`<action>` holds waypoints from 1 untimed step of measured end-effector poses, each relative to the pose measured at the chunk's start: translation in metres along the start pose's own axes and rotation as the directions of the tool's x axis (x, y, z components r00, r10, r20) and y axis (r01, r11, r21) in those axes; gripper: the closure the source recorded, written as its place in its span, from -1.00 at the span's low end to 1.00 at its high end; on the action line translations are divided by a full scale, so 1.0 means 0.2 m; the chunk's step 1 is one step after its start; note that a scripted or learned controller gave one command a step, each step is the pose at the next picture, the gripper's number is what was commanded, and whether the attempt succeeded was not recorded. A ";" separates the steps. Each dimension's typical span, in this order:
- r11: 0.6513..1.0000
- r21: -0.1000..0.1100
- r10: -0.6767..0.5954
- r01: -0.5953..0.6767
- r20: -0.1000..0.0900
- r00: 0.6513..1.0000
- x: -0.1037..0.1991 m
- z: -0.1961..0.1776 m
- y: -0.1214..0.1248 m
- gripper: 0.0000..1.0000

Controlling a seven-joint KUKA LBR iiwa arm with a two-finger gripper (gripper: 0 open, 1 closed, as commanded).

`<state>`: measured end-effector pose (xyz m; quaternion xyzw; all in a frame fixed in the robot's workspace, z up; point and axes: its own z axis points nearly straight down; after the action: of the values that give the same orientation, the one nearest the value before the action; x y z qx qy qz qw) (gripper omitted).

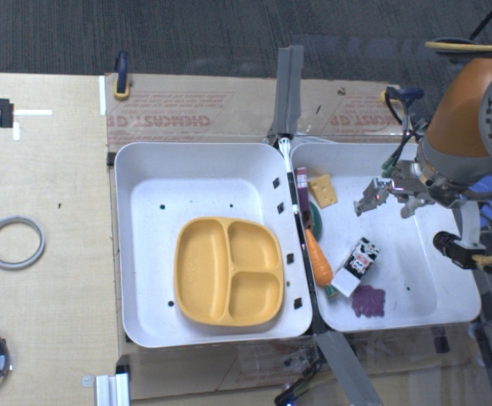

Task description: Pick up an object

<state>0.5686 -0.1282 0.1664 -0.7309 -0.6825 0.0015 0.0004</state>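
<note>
The small black-and-white carton [360,259] is not yet grasped; the gripper [390,200], spread open and empty, hovers above the right bin [449,311], so a descent is needed

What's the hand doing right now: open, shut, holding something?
Hand: open, holding nothing, above the right bin, up and to the right of the small black-and-white carton.
</note>
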 end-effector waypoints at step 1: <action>0.994 -0.003 -0.107 0.107 0.000 0.994 -0.31 0.37 -0.24 -1.00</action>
<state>0.5153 -0.1868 0.0935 -0.6934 -0.7205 0.0004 -0.0004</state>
